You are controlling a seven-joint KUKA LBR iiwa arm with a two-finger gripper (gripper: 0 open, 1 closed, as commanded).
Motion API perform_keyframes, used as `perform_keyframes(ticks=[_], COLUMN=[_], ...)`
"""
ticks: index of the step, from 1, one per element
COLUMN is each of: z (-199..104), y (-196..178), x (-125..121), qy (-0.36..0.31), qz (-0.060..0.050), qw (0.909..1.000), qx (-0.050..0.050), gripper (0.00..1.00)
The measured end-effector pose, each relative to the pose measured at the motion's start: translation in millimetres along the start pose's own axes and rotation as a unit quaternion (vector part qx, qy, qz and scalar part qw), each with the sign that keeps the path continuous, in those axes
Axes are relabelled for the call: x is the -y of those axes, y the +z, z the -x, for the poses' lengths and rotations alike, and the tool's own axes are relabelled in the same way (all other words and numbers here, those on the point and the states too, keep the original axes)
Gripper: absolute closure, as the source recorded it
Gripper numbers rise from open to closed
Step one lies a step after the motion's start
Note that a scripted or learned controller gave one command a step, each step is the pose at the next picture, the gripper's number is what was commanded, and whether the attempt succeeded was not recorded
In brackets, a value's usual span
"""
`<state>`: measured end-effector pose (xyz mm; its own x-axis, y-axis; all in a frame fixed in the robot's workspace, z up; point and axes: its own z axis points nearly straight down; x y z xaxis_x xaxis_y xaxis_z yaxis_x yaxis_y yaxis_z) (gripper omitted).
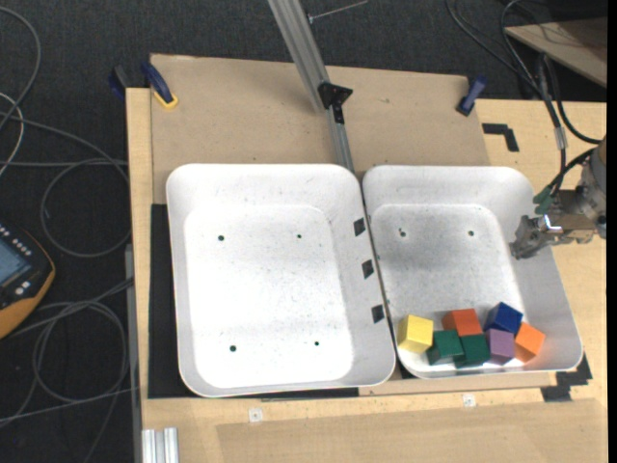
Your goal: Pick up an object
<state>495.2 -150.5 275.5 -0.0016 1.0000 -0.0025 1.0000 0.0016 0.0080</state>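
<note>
Hovering pincer, finger state unclear, over right bin; blocks unlabelled.

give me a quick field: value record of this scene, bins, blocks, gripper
left bin: white, shallow, no blocks in it
right bin: white, holds all the blocks
blocks: clustered at the near edge of the right bin
block colours: yellow block, red block, blue block, purple block, orange block, green blocks
gripper: over the right bin's right rim, away from the blocks, holding nothing
</note>
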Motion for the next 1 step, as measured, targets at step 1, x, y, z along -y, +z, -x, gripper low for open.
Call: perform_keyframes(ticks=[1], z=[-41.0], y=[11.3], x=[-25.0], qy=[-0.002], qz=[-0.003], qw=[1.0000], qx=[-0.001], gripper=[1.00])
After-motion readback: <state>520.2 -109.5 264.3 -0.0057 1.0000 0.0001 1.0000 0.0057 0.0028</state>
